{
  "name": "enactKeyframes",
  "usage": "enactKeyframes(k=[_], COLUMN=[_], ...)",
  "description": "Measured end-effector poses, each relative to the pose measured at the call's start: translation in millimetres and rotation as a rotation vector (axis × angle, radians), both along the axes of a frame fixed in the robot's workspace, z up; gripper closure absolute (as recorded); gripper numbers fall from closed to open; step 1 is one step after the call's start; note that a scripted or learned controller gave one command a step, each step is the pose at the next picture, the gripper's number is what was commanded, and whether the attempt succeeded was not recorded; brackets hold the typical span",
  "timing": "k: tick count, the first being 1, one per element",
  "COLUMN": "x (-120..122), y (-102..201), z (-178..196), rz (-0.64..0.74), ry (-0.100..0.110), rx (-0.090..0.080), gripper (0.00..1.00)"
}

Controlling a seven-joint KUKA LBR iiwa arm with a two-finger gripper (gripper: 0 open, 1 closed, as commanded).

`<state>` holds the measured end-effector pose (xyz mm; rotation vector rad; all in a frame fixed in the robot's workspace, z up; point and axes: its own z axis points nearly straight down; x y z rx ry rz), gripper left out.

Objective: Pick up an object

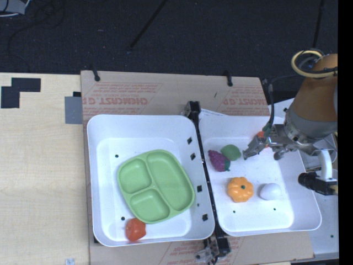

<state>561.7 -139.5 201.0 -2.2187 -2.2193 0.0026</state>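
Green object (231, 152) just left of gripper (266, 148), apart.

arm (314, 101) cut off at right edge, hand (267, 150) fingers too small to read

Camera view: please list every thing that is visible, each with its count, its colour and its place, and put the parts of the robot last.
Bins: 2, white, side by side on the bench; left bin, right bin.
Divided plate: 1, light green, three compartments, in the left bin.
Tomato-like toy: 1, red-orange, left bin, near corner, beside the plate.
Green toy: 1, green, right bin, far part.
Purple toy: 1, purple, right bin, touching the green toy.
Pumpkin-like toy: 1, orange, right bin, middle.
Round white thing: 1, white, right bin, beside the pumpkin-like toy.
Arm: 1, grey with orange, from the right.
Gripper: 1, dark, over the right bin near the green toy.
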Motion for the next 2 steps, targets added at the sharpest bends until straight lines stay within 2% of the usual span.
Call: enactKeyframes(k=[2], x=[-11], y=[-2], z=[-112], rz=[0.000], ry=[0.003], rx=[0.001], gripper=[0.00])
